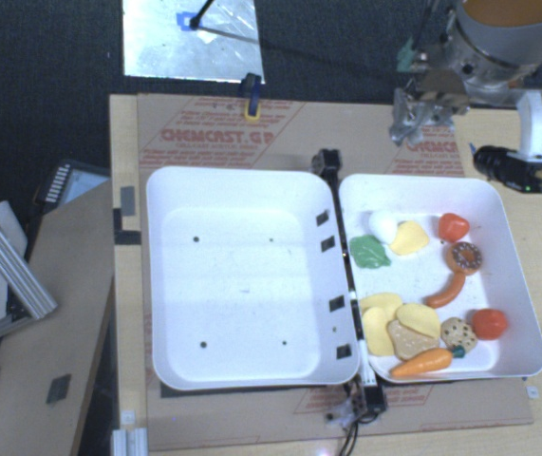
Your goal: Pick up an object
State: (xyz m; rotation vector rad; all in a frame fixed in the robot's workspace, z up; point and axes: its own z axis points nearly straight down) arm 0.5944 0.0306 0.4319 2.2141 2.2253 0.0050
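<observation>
While hand hovers, white egg below

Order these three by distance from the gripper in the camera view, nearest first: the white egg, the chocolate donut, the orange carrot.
From the gripper:
1. white egg, far edge of the right bin.
2. chocolate donut, mid-bin, right side.
3. orange carrot, near edge.

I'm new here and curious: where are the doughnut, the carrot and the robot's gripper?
doughnut (464,256), camera view, on its sprinkled top.
carrot (421,363), camera view, on the middle of its orange body.
gripper (411,127), camera view, between its fingertips.
</observation>
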